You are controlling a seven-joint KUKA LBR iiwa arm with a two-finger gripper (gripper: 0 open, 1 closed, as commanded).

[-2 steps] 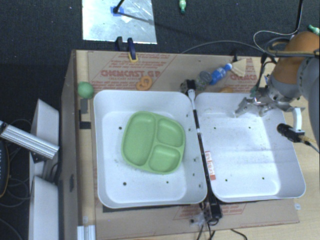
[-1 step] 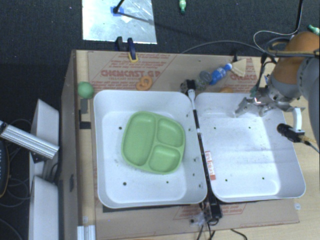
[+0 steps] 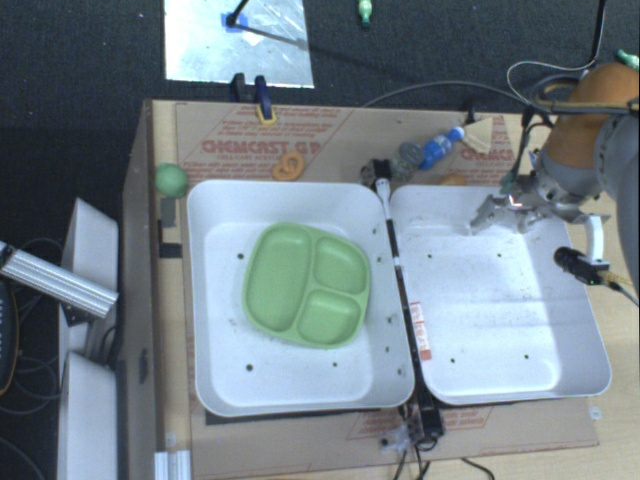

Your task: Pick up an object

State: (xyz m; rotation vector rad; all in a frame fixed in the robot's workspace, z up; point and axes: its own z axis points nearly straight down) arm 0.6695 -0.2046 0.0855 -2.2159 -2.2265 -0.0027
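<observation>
Step in hand: approach, judged from the layout; nothing lifted yet.
Left bin (image 3: 215,373): holds the green divided plate (image 3: 305,284) lying flat near its middle, well apart from the arm; seemingly the only thing to pick.
Room around plate: bare white floor on all sides, widest toward the near wall; far rim closer to the plate's back edge.
Divider: two bin walls meeting along a dark strip (image 3: 400,298), to be cleared when crossing over.
Right bin (image 3: 560,368): bare speckled floor, free for travel.
Gripper (image 3: 508,211): above the far right corner of the right bin, fingers (image 3: 483,217) spread apart, nothing between them.
Next move: probably a lift over the divider, leftward travel, then a descent onto a raised plate rim, since a flat plate offers little else to pinch.
Beyond the bins: blue-capped bottle (image 3: 437,149) on the cardboard, out of the path.
</observation>
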